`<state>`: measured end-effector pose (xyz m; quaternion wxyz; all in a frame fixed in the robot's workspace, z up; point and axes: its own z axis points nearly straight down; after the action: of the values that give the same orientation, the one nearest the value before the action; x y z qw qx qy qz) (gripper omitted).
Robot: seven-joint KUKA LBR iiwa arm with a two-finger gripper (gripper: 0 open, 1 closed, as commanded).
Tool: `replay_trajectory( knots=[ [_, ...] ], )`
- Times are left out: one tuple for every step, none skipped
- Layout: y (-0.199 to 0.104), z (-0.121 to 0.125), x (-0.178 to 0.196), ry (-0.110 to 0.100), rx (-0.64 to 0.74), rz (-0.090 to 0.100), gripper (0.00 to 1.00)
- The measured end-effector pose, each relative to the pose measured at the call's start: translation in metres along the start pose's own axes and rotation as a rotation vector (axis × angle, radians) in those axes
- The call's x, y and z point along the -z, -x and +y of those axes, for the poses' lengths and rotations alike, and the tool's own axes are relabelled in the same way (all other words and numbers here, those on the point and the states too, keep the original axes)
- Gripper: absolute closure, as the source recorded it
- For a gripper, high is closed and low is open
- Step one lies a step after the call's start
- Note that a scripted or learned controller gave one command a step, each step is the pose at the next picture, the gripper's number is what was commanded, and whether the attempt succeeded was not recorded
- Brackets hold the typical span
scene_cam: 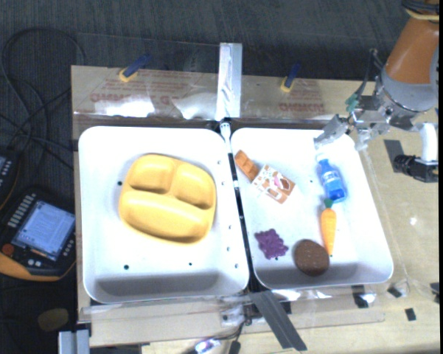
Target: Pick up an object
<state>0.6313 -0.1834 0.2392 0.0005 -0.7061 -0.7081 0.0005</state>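
One fixed camera looks down aslant on both bins [88, 198].

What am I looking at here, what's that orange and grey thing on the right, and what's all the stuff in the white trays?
This is a single camera fixed above a workbench, looking down at a slant. The orange and grey thing is a robot arm reaching in from the right; its gripper, a two-finger claw, hangs over the far right corner of the right bin and holds nothing. That bin contains a blue bottle, a toy carrot, a brown round piece, purple grapes, a small printed carton and an orange-brown piece. The left bin holds a large yellow bread-shaped object.
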Motion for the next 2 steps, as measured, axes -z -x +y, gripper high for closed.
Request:
replay_trajectory(
  knots=[
    [-0.010, 0.001, -0.105, -0.003, -0.042, -0.002, 0.00],
    [-0.015, -0.069, -0.086, 0.000, -0.044, -0.002, 0.00]
  ],
)
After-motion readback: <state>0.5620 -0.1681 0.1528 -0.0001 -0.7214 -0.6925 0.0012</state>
